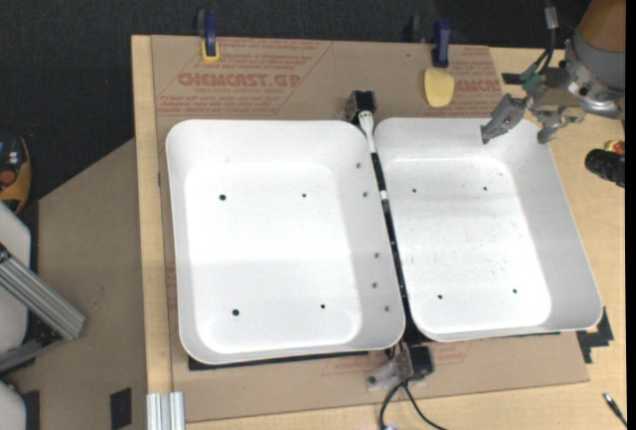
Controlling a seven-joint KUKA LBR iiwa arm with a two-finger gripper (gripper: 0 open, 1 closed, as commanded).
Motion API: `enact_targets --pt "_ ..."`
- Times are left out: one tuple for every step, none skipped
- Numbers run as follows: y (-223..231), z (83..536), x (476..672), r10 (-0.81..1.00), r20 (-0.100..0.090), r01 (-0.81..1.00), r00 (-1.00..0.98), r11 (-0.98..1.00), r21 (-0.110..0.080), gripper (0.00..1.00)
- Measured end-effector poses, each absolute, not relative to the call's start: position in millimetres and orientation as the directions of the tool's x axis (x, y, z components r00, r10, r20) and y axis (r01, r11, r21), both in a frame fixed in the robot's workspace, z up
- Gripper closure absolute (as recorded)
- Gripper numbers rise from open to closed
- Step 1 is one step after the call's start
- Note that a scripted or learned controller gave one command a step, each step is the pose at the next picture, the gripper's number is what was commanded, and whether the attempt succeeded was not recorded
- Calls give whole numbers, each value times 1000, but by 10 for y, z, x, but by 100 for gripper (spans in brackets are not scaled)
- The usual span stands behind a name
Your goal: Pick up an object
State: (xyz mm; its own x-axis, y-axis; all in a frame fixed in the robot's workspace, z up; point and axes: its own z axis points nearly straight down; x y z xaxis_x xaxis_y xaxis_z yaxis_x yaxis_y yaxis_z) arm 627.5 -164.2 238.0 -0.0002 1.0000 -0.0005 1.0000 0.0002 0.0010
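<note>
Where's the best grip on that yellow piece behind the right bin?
Probably top-down across the narrow lower end of the yellow piece: it lies flat on the board, outside the right bin, wider at its top. The gripper hangs to its right, fingers spread.

Arm reaching in from the upper right, wrist angling downward and leftward, gripper (525, 123) hanging low, jaws spreading apart, gripping nothing between them
</note>
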Motion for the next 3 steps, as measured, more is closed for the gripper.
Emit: enact_targets --pt "-1642 2492 6282 1000 -2 1000 -1 1 5 100" --pt "-496 2158 6291 1000 6 1000 -11 11 -4 100" --pt "-947 3693 6693 1000 -6 1000 1 0 22 100"
